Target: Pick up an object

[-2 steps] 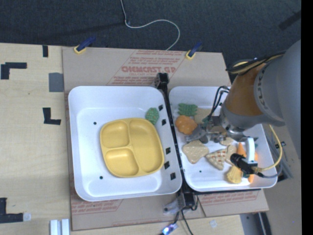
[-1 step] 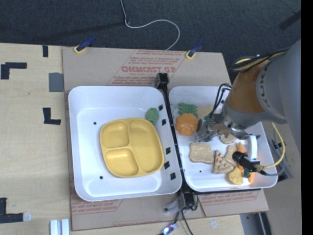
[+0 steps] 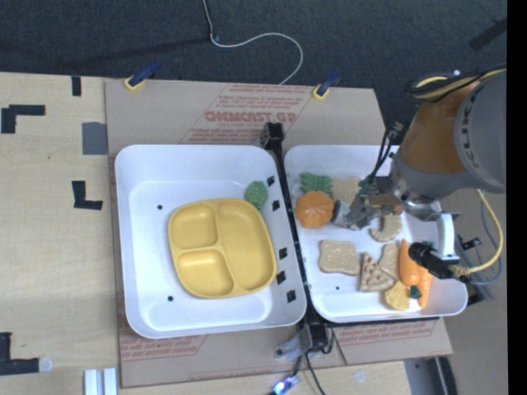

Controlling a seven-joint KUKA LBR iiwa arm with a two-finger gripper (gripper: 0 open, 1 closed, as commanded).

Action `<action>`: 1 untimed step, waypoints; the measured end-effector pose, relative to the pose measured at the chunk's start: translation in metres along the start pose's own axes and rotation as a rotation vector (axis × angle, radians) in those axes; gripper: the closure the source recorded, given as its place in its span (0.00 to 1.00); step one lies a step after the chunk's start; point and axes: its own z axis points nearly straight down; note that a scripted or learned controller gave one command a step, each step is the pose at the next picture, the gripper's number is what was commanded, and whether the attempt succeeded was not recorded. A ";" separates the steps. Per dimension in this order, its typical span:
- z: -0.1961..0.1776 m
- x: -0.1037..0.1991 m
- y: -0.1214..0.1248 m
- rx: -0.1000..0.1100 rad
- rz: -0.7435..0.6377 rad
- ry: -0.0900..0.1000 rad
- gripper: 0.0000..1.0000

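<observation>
Sitting nearest the camera's lower edge, the right bin (image 3: 428, 309) holds a cluster of toy food along its front wall: a yellow piece (image 3: 397, 297) in the front corner, an orange carrot (image 3: 410, 270) just beside it toward the right wall, and a pizza slice (image 3: 375, 275) pointing back into the bin. A slice of toast (image 3: 339, 257) lies flat to the left of the pizza, close to it. A round pale cookie (image 3: 384, 232) (partly covered by the arm) sits further back, near the gripper.

Beside it, the left bin (image 3: 140, 220) carries a yellow divided plate (image 3: 221, 247) with three compartments, lying flat near the bin's middle. None of the compartments has anything in it. A small green broccoli-like piece (image 3: 257, 192) rests on the bin floor just past the plate's far right corner, close to the wall shared by the two bins.

Further back in the right bin, an orange fruit (image 3: 314, 209) sits against the dividing wall, with a green leafy piece (image 3: 315, 182) just behind it. The gripper (image 3: 358, 215) is low in this bin, just right of the orange fruit; whether its fingers are spread or closed cannot be told from this angle, and nothing is visibly between them. The grey arm (image 3: 449, 151) with its orange band reaches over the bin's right side.

Both bins rest on a cardboard sheet (image 3: 239, 109), with a white cable (image 3: 263, 44) looping across the dark floor beyond.
</observation>
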 end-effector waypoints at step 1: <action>-0.042 0.001 0.000 0.001 -0.001 0.000 1.00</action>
